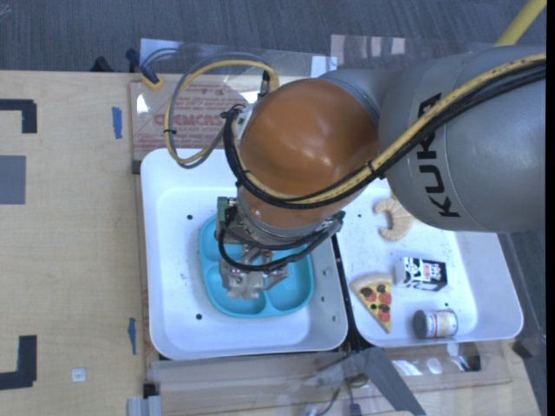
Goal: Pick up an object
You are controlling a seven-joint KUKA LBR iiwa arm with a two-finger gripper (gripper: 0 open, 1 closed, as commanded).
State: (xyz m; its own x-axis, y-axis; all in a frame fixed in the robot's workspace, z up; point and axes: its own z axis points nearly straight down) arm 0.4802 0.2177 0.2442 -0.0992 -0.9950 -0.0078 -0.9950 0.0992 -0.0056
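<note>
A light blue divided plate point(290, 295) lies in the left bin point(169, 258), mostly under the arm. My gripper point(245, 282) hangs straight down over the plate's middle, its tip at or just above the plate surface. The orange wrist band point(303, 141) and grey arm cover the bin's upper part. In the right bin point(494, 306) lie a pizza slice toy point(376, 300), a small black-and-white carton point(422, 272), a small can point(434, 323) on its side and a tan curved piece point(395, 219).
Yellow and black cables point(195, 111) loop over the back of the left bin. The wooden bench point(65, 250) stretches to the left with black and blue tape marks. The bins' shared rims point(341, 293) run between the plate and the pizza slice.
</note>
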